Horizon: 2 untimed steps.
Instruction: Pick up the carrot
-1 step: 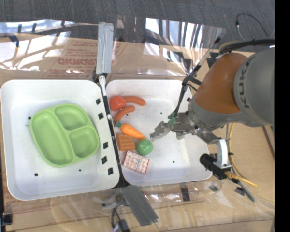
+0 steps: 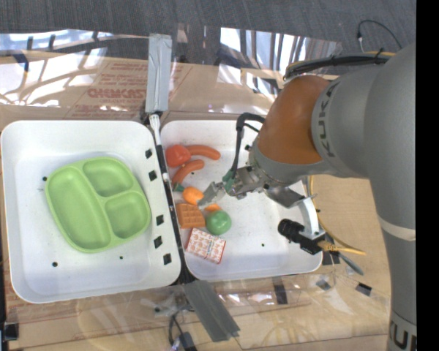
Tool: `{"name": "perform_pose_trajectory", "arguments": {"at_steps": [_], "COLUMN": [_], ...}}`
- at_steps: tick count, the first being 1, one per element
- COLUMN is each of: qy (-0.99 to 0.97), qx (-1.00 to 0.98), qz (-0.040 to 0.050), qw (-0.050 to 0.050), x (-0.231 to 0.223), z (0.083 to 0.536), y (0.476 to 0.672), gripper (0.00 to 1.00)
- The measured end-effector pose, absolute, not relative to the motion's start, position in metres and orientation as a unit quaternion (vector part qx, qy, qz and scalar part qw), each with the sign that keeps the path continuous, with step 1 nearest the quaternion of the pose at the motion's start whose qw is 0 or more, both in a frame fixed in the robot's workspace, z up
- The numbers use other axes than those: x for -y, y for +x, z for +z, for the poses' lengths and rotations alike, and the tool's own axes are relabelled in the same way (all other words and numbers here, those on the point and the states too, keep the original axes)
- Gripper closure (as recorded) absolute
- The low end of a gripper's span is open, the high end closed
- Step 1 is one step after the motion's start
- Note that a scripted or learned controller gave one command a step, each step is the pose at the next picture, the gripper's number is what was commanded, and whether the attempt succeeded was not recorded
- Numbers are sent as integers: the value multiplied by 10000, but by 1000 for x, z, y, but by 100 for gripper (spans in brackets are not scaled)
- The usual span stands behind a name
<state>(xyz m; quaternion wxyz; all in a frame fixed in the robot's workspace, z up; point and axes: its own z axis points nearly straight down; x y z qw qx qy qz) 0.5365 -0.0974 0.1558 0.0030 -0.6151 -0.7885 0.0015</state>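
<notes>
Grey arm (image 2: 366,115) with its orange band reaches in from the right and covers much of the right bin's far side, bent down so the wrist sits low over the food, likely because the target lies among the clutter near the divider. Desk (image 2: 73,93) is cardboard-covered with taped seams, carrying both bins side by side. Left bin (image 2: 29,269) holds just a green divided plate (image 2: 96,203), lying flat mid-bin, probably a drop spot or a distractor, not needed for a pick. Right bin (image 2: 278,265) carries all the small items, bunched on its left half next to the divider, so any descent is crowded. Gripper (image 2: 214,193) points left and down toward that cluster; jaws look slightly parted with nothing clearly between them, so I judge them open and not gripping. Two sausages (image 2: 194,159) lie near the bin's far edge beside a red tomato (image 2: 177,154). A printed packet (image 2: 206,246) lies flat toward the near edge. A waffle-like orange block (image 2: 191,216) sits just above it, touching or nearly touching a green ball (image 2: 219,222). Carrot (image 2: 193,194), small and orange, lies just left of the fingertips, between sausages and waffle, apart from the tips, not yet grasped. Neighbours are close, so a nudge is a risk.
</notes>
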Motion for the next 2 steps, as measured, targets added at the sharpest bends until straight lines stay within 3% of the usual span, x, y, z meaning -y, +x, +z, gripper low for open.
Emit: {"name": "perform_pose_trajectory", "arguments": {"at_steps": [1, 2], "qy": [-5833, -5814], "qx": [8123, 8136], "qz": [-23, -23], "qw": [-44, -34], "x": [99, 98], "z": [98, 108], "y": [571, 571], "gripper": [0, 100]}}
